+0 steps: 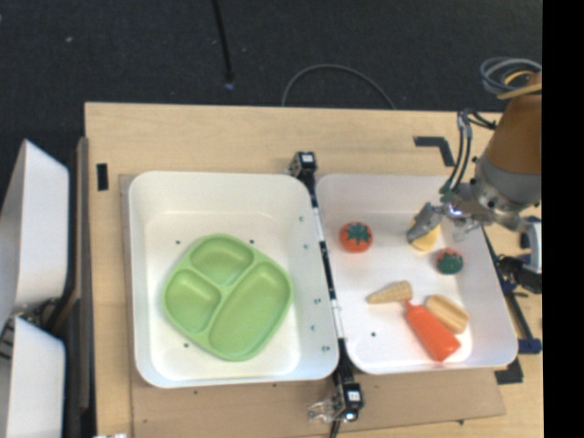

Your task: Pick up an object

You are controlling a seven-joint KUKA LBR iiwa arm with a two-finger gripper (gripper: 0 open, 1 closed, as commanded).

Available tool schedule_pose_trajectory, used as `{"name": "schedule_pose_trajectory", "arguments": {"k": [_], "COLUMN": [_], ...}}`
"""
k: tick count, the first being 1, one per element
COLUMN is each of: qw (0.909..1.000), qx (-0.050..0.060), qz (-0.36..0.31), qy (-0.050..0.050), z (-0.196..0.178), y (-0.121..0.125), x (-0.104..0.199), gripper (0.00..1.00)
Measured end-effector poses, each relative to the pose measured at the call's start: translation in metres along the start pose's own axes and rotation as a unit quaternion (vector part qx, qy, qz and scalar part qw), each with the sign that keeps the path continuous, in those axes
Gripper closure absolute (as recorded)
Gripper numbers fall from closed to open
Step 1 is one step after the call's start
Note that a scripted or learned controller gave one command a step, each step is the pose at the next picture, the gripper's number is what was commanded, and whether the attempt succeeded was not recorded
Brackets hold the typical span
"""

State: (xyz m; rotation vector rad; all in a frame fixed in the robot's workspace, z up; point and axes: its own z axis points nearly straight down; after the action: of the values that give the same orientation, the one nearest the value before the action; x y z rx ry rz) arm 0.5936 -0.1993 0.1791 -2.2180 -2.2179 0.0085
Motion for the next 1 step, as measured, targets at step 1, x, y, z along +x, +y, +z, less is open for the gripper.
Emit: {"name": "schedule_pose_trajectory", "arguments": {"k": [1], "qw": [1.0000], "qx": [-0.001], "qz": [-0.001], "qy": [0.005], "z": [0.0634], "y": [-0.0001], "x": [0.0055], "gripper": [0.00]}}
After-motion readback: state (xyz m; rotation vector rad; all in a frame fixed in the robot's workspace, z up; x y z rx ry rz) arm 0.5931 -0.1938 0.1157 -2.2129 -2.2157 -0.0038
